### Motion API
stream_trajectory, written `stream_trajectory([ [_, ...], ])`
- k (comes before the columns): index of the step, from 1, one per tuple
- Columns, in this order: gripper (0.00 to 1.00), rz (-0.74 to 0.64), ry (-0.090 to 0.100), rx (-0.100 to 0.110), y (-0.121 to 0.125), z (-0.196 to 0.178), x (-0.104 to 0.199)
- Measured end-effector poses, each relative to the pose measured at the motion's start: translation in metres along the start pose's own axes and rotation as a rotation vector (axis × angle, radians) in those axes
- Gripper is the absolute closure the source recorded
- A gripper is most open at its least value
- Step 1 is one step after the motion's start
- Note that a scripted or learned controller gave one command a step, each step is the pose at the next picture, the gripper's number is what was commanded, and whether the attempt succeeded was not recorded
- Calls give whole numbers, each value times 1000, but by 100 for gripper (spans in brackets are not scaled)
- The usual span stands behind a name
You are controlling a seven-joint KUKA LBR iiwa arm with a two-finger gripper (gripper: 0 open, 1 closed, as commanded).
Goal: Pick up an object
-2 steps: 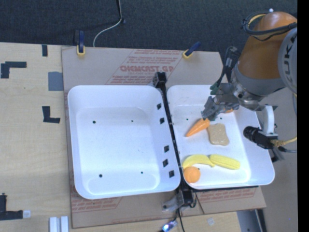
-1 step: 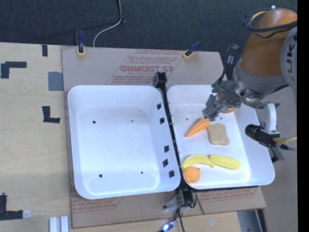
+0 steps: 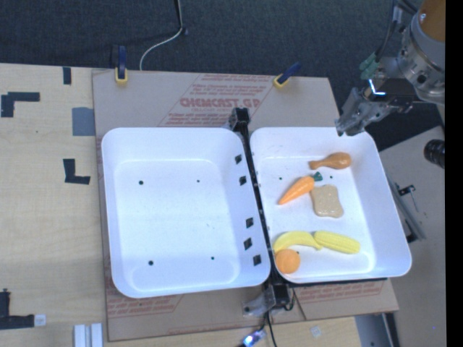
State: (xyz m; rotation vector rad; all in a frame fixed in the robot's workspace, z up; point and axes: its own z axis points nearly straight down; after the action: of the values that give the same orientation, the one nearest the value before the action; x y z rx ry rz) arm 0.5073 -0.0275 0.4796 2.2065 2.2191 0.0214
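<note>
Orange (image 3: pixel 288 262) partly under banana (image 3: pixel 296 240)

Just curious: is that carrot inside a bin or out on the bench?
Inside: the carrot lies on the right bin's floor.

Dark blue-grey carpet (image 3: pixel 253 20) beyond a pale wooden bench (image 3: pixel 43 215), evenly lit.

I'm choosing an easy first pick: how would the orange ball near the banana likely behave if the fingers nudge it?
The orange ball looks round and smooth, so it would probably roll from a nudge and may slip between fingers. It rests against the banana near the bin wall, which might stop it. It seems a light toy.
</note>
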Motion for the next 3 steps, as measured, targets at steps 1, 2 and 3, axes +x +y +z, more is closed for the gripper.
stream_trajectory([
  [1,100,0,-1,26,6,80,48],
  [2,100,-1,0,12,17,14,98],
  [3,100,8,-3,30,-21,109,73],
])
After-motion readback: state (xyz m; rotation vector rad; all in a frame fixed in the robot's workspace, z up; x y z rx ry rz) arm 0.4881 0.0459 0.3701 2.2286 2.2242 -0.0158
